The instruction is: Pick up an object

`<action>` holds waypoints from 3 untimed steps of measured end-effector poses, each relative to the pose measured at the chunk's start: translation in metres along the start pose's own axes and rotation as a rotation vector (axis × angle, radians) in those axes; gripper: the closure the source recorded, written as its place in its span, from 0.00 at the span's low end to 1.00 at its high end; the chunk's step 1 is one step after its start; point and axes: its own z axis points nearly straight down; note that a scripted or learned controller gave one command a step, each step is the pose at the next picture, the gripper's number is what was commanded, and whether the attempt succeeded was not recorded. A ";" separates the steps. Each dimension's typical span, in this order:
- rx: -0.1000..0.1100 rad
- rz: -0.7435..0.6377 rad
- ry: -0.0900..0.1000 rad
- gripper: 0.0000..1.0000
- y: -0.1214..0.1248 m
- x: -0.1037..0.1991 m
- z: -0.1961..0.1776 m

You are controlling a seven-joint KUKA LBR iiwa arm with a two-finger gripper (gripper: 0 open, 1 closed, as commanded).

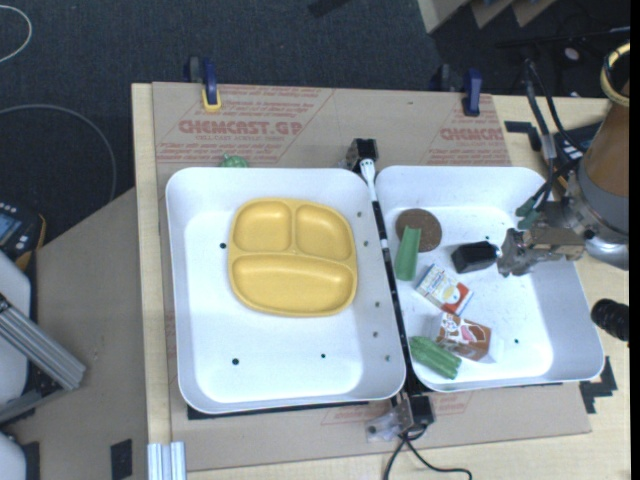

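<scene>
The right bin (570, 298) holds several small objects. A black block (473, 257) lies near its middle, and my gripper (513, 255) sits just to the right of it, low over the bin floor. A brown round disc (421, 230) and a green stick (407, 253) lie toward the bin's left wall. A white and red packet (441, 287) rests below them. Near the front edge lie a brown and red wrapper (468, 337) and a green piece (435, 356). Nothing visibly hangs from the gripper.
A yellow divided plate (293, 256) lies in the left bin (270, 368). The grey arm with its orange band (605, 163) comes in over the right bin's far right corner. Clamps (209, 83) hold the board at the back edge.
</scene>
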 end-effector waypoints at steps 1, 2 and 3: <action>-0.027 -0.021 0.003 1.00 0.001 0.051 -0.114; -0.031 -0.021 0.005 1.00 0.000 0.099 -0.235; 0.001 -0.018 0.001 1.00 -0.002 0.126 -0.107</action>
